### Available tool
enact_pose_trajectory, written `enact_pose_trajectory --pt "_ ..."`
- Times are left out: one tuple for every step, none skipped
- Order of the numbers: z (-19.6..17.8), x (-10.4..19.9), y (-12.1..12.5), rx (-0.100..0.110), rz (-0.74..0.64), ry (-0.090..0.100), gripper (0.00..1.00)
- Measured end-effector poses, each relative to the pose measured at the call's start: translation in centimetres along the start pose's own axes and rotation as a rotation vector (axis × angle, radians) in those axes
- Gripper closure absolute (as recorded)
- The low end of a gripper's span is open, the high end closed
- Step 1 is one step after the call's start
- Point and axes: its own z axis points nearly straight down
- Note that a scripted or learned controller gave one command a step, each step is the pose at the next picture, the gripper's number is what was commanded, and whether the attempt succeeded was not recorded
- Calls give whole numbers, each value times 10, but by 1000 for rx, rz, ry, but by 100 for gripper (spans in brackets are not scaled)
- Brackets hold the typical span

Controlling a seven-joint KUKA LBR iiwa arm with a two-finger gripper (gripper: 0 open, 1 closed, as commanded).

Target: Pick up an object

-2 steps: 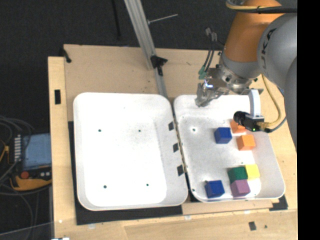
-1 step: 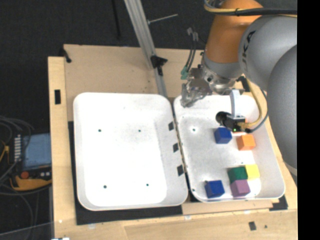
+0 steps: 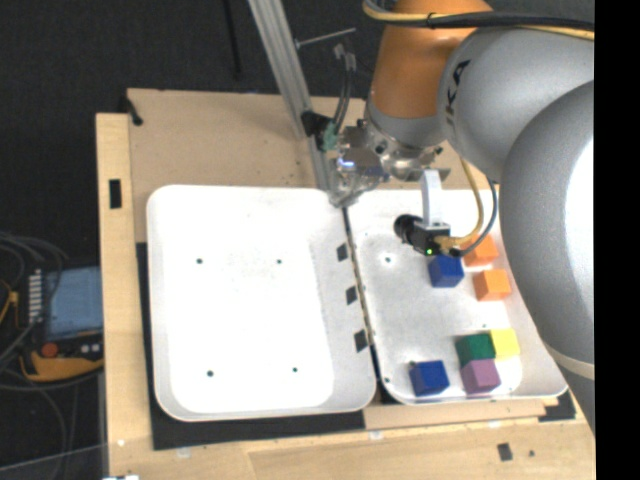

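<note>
pincer (image 3: 345,173) at right bin (image 3: 400,303) far-left corner | spread: cannot tell | closest blue cube (image 3: 446,270) lies right and nearer

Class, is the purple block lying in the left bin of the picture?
No, the purple block lies in the right bin, beside the green block.

site: robotics lab | signs: grey-orange arm (image 3: 520,98) over plywood bench (image 3: 115,268), white bins (image 3: 240,298) (colored blocks (image 3: 476,349) in one), loose cables (image 3: 18,253)

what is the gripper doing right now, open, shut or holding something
Gripper: cannot be told from this view; it is by the far left rim of the right bin.
</note>
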Motion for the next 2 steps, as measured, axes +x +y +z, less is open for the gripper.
enact_pose_trajectory --pt "15 49 8 0 2 -2 100" --pt "21 52 21 -1 3 -5 100"
